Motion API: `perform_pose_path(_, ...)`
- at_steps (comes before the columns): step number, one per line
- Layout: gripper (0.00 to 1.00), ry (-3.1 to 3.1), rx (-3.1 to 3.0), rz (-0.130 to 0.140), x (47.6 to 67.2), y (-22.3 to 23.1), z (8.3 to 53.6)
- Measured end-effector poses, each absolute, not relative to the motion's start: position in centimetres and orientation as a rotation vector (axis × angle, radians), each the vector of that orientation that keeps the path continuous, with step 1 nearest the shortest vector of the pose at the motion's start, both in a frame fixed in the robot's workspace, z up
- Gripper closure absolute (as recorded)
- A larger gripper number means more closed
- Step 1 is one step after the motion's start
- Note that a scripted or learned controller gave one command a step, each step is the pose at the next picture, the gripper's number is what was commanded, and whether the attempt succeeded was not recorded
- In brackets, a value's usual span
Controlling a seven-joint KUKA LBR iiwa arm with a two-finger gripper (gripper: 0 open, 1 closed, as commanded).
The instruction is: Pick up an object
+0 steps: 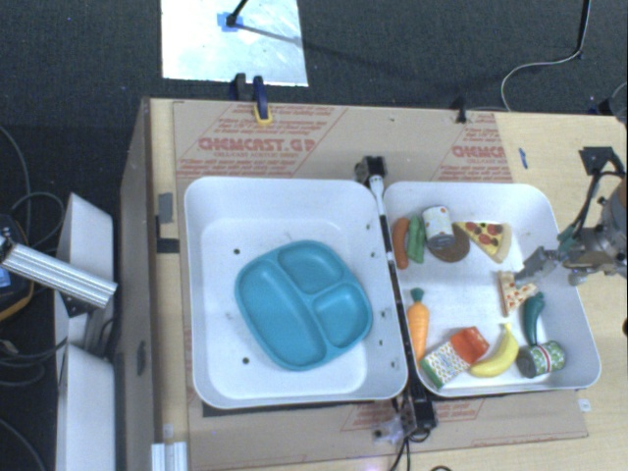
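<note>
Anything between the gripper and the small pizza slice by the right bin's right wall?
Nothing visible. The gripper hangs above the right white bin, just up-left of the small toy pizza slice, with bare bin floor between them. The dark green toy pepper lies just below the slice, close enough to crowd a grasp from that side.

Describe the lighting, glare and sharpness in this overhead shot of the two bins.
Camera view: even, diffuse light with faint shadows; the white bins are bright but keep detail; the silvery sheet on the dark floor glares, nearly washed out; the blue tray and toy food such as the banana are reasonably sharp; the end effector at the right edge looks softer.
</note>
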State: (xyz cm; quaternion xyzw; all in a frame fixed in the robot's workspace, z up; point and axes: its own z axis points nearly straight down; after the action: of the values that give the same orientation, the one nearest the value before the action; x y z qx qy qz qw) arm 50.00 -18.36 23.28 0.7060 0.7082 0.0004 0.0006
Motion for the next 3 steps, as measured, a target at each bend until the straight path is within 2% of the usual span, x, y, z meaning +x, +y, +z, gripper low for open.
perform_pose_path(1, 0.00, 2.226, 2.218, 0.000, 56.3, -15.4, 14.9)
perform_pose_path(2, 0.00, 2.226, 2.216, 0.001, 63.5, -10.7, 11.1)
perform_pose_path(3, 0.00, 2.229, 2.215, 0.003, 65.4, -10.9, 9.1)
